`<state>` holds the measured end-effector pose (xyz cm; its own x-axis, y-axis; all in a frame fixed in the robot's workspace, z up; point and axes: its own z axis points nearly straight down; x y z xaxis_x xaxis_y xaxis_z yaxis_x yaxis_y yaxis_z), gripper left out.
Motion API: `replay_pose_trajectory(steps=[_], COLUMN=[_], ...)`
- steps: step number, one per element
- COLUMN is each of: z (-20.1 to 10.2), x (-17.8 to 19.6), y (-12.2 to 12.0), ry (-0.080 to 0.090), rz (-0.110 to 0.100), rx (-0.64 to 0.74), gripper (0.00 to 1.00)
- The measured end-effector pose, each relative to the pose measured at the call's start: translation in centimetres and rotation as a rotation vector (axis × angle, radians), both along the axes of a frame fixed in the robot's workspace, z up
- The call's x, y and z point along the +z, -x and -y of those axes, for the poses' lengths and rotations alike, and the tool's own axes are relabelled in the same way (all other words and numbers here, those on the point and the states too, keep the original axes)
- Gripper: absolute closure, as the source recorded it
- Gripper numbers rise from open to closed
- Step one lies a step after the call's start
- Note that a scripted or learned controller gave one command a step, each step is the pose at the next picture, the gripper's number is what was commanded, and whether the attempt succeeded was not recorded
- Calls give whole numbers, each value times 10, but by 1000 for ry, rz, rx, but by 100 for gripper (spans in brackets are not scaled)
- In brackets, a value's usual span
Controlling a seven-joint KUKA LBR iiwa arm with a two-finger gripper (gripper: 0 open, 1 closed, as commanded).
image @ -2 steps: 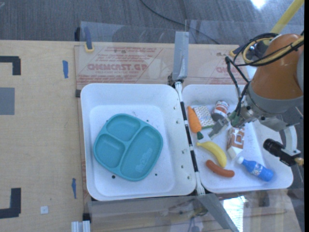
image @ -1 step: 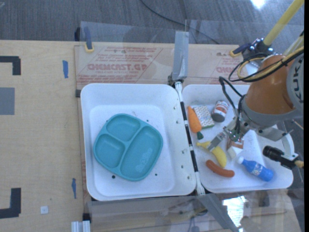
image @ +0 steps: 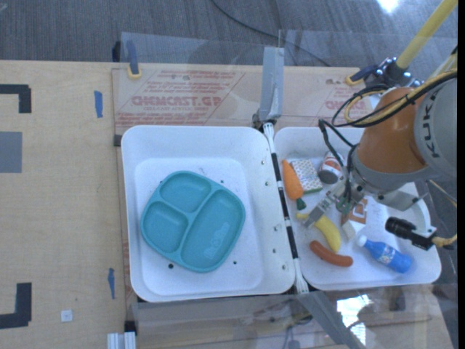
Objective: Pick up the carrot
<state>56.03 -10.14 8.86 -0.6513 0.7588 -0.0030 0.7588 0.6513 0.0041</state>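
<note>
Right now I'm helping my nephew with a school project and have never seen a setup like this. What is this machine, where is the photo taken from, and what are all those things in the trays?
The photo comes from one fixed camera above the bench, looking down at a slant. The grey machine with the orange band is a robot arm reaching in from the right. Its gripper hangs low over the right bin; I cannot tell whether it grasps anything.

Two shallow white bins sit side by side. The left bin holds a teal divided plate. The right bin holds toy food: the carrot near its left wall, a yellow banana, a red sausage, a blue bottle and some small packets.

The carrot lies apart from the gripper, not picked up yet.
</note>
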Motion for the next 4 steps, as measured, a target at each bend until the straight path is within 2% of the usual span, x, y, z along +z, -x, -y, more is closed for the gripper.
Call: replay_pose_trajectory(steps=[1,2,3,4], z=[-5,-3,-3,-13], x=[1,0,0,0], y=[-7,-70,-38,-65], ry=[4,3,3,5], rz=[8,5,5,4], rx=[455,253,407,743], gripper=[0,0,0,0])
